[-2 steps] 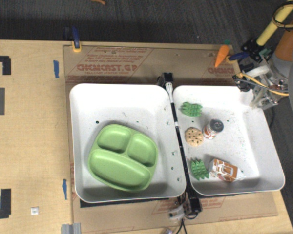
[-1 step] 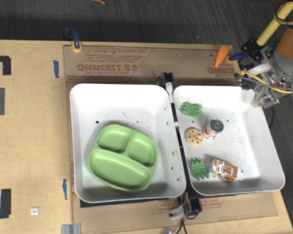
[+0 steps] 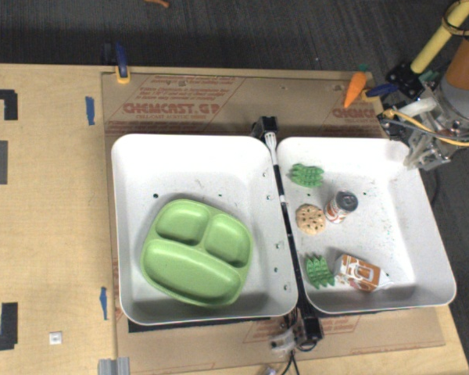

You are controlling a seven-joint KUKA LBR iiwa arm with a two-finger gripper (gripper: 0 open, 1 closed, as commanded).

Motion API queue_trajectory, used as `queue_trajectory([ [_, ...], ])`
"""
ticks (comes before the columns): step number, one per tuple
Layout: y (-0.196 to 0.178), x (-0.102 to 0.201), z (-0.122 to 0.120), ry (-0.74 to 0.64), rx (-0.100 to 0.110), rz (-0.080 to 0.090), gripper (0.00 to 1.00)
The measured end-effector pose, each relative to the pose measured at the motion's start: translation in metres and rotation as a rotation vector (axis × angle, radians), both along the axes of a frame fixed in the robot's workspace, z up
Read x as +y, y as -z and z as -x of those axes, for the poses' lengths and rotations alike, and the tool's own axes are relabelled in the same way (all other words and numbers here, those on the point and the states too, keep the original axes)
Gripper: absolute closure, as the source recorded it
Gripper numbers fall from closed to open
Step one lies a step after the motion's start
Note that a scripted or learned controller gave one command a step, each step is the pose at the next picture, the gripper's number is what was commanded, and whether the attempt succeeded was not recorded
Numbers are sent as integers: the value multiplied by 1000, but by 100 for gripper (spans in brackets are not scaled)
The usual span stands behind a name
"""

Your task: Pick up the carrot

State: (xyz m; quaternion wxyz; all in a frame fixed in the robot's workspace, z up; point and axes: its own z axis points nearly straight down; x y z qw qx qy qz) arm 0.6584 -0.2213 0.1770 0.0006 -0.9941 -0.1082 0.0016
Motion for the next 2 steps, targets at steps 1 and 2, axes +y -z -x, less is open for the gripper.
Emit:
queue_trajectory([
  [1, -10, 1, -1, -3, 0, 1, 100],
  [2, -20, 1, -1, -5, -1, 1, 100],
])
